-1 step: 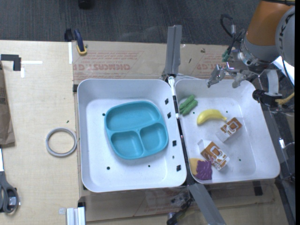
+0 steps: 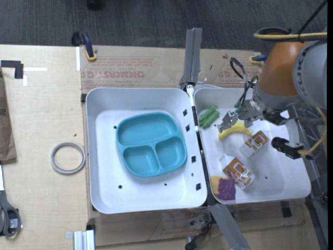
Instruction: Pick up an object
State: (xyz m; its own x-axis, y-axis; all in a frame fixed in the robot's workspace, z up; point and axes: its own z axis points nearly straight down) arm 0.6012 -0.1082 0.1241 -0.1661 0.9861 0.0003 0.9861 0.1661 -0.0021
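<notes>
Now, my pincer (image 2: 229, 122): low in the right bin (image 2: 291, 189); open or closed, I cannot tell.
Banana (image 2: 235, 131): just under my pincer, beside the green thing (image 2: 208, 116).

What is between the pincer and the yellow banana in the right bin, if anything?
Nothing visible. The pincer sits right at the upper left of the yellow banana in the right bin. The green item lies to its left, and the two snack packets lie off to the side.

Faint red printing runs across the brown cardboard sheet (image 2: 125, 66) behind the two white bins, appearing upside down and too blurred to read. Two small orange-and-white packets (image 2: 255, 141) (image 2: 238, 172) carry printed markings, likewise illegible.
</notes>
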